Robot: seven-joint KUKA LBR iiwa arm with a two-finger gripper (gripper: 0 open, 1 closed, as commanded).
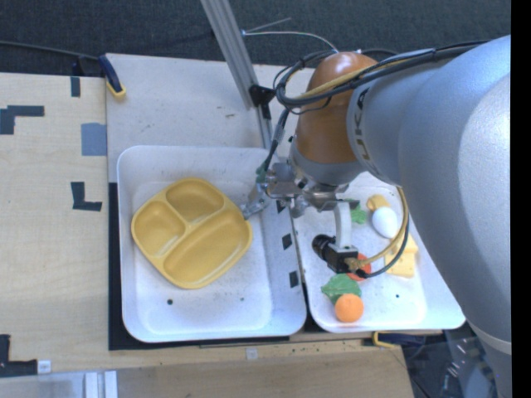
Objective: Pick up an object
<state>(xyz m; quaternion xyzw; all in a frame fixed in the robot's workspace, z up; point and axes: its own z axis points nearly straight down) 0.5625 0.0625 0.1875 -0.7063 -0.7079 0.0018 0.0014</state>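
A yellow three-compartment plate [191, 232] lies in the left white bin [199, 317]. My gripper [255, 201] hangs low over that bin's right side, right at the plate's right rim; I cannot tell whether it touches the plate. The right bin [398, 309] holds an orange ball [349, 308], a green leafy piece [338, 287], a white egg [384, 220] and a yellow wedge [406, 260]. The arm's wrist and orange band cover much of the right bin's far part.
A small green piece [358, 216] and a small yellow piece [377, 201] lie near the egg. A slanted aluminium bar [228, 36] rises behind the bins. The wall between the two bins [292, 264] runs just right of the gripper.
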